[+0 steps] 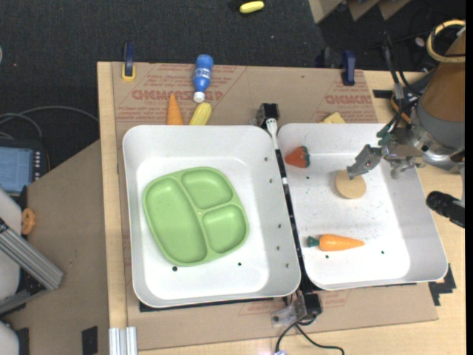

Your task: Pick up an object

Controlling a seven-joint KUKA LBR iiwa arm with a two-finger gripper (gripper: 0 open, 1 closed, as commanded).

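In the right bin lie three items: a red strawberry toy at the far left, a round tan cookie-like disc near the middle, and an orange carrot toward the front. My gripper hangs over the bin's far right part, just up and right of the tan disc. Its fingers stand apart, open, with nothing between them.
The left bin holds a green divided plate. Behind the bins on the cardboard lie a blue-and-white bottle, a small orange carrot and a yellow corn piece. A yellow object lies on the dark floor.
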